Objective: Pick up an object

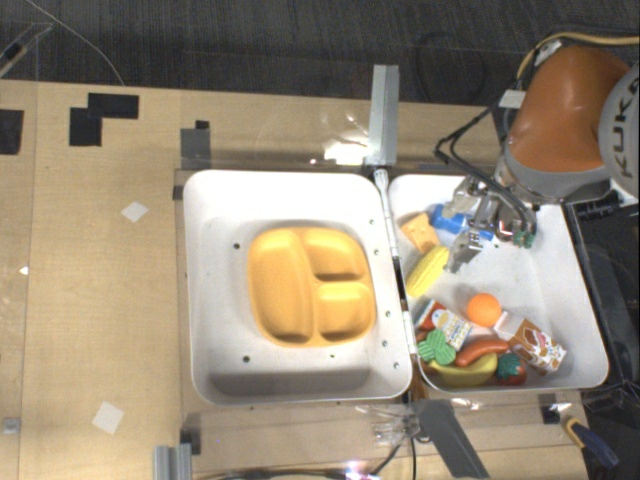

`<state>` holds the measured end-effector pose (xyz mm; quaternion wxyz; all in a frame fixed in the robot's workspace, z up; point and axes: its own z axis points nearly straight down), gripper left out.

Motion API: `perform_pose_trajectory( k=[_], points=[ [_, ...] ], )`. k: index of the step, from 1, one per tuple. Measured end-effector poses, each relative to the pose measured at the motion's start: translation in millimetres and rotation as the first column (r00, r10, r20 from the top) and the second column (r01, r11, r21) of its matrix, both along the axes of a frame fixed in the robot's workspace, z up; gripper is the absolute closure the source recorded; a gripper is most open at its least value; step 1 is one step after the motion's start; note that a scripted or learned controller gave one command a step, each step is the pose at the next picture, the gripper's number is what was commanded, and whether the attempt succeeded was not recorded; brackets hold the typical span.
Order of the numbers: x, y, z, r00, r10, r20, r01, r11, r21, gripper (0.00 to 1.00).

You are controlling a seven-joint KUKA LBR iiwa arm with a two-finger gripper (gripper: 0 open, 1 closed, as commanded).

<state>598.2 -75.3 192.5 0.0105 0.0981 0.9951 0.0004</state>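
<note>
The right bin [575,278] holds several toy foods. A yellow corn cob [427,268] lies near its left wall, with an orange-yellow block [418,231] just behind it and a small blue object [446,217] further back. An orange ball [484,309], a small carton [538,346], a red sausage [481,351], a banana [466,372] and a green piece [435,348] crowd the front. My gripper [468,247] hangs over the back half of this bin, close beside the blue object and just right of the corn. Nothing visibly sits in its grasp.
The left bin [215,268] carries a yellow divided tray [308,283] in its middle. A metal post [384,118] stands behind the wall between the bins. The arm's orange band [560,108] looms over the right bin's back right corner.
</note>
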Motion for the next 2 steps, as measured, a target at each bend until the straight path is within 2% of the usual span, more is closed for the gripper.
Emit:
perform_pose_trajectory(
  k=[1,2],
  points=[
    [36,-43,-73,0.995,-0.102,-0.010,0.102,0.995,0.000,0.00],
    [44,-20,-88,0.806,-0.592,0.004,0.592,0.806,0.006,0.00]
  ],
)
